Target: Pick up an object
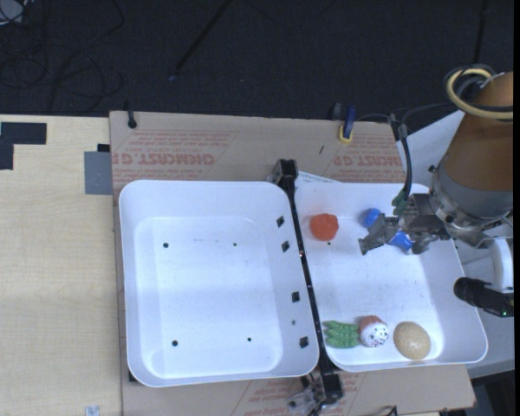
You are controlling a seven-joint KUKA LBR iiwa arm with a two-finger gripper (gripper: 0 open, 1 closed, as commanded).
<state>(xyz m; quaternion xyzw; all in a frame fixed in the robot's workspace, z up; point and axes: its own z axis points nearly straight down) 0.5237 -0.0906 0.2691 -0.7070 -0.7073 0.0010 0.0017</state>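
Near edge of right bin, left to right: green piece, white spotted ball, tan egg, close together along the near wall. Left bin sits beside it. Farther in the right bin, orange ball lies alone, well apart from the near row. Right of it, gripper hangs low, fingers spread either side of a blue piece; not clearly pinched, so no grasp confirmed. Likely target: blue piece, far-right area, since the fingers straddle it.
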